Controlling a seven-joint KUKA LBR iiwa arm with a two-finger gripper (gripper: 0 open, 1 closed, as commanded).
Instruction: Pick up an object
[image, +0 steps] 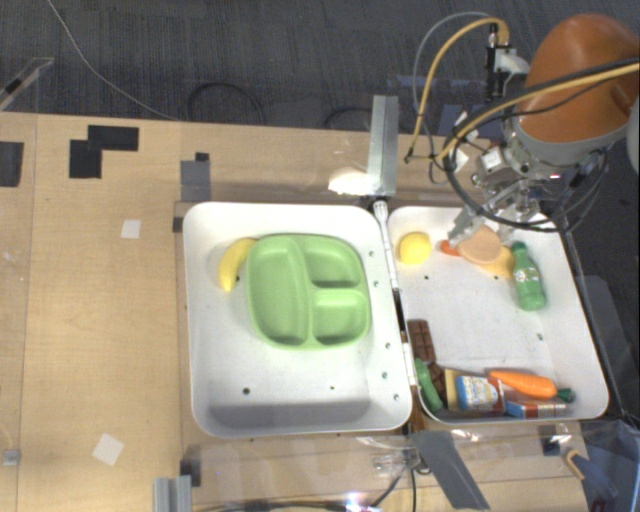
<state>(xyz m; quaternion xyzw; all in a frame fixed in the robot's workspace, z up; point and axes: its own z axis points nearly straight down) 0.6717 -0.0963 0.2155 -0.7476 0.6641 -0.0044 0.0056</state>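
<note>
Objects lie across two white bins on the wooden surface (90, 330). Toward nine o'clock, the left bin (215, 395) carries a green divided tray (305, 290), three compartments in it, with a yellow banana (233, 263) curved along its nine o'clock edge, touching it. Toward three o'clock, the right bin (480, 320) holds a small round yellow lemon (413, 247) near its eleven o'clock corner, a pale tan rounded piece (484, 247) with an orange-red bit at its nine o'clock side, and a green bottle (527, 279) lying just beside that piece toward four o'clock. Along the six o'clock wall sit a brown chocolate-like bar (421, 342), a dark green item (430, 385), a bottle with a yellow label (472, 390), an orange carrot (522, 383) and a red and blue item, all crowded together. The arm (575, 85) comes in from two o'clock, orange band uppermost, cables looping around it, wrist pointing down over the twelve o'clock end of the right bin. The claw (497, 207) hangs right above the tan piece; whether its fingers are apart or together I cannot tell
</note>
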